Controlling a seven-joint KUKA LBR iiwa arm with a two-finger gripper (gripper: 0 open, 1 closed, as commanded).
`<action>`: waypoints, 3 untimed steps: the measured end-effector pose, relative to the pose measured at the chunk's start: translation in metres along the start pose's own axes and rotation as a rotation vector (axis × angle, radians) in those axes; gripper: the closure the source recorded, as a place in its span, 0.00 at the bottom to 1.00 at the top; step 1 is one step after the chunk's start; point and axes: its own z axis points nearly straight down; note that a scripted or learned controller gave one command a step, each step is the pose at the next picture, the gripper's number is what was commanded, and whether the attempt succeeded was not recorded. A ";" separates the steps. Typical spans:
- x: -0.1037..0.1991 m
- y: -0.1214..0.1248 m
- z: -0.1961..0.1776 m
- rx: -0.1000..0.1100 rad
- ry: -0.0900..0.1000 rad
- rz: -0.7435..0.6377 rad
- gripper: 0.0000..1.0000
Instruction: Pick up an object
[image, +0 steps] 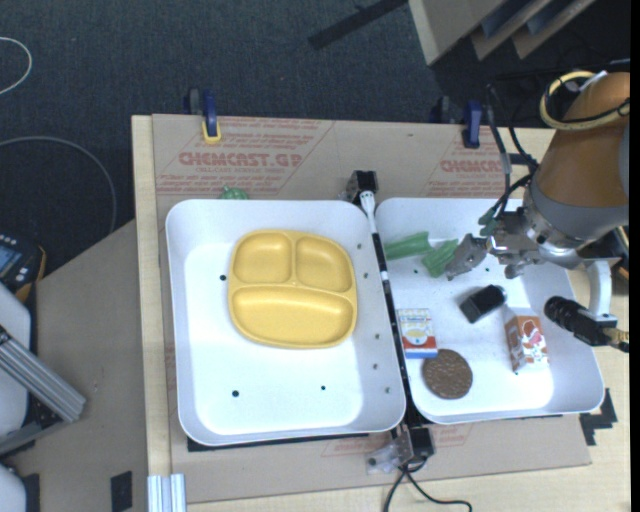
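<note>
One green object (421, 250), long axis left-right

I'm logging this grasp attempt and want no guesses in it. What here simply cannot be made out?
- Gripper: small and dark against the right bin, so whether it holds anything cannot be told.
- Green object: its right end runs under the gripper; its identity is unclear.
- Small carton and red-and-white box: print too small to read.
- Arm: cut off by the right edge.

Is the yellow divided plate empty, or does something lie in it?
Empty. All three compartments of the yellow plate in the left bin show bare yellow surface.
</note>
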 end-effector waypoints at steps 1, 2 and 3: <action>-0.004 -0.064 0.087 0.013 0.003 0.003 0.00; 0.011 -0.068 0.114 -0.020 -0.001 0.003 0.00; 0.012 -0.065 0.101 -0.027 -0.002 0.001 1.00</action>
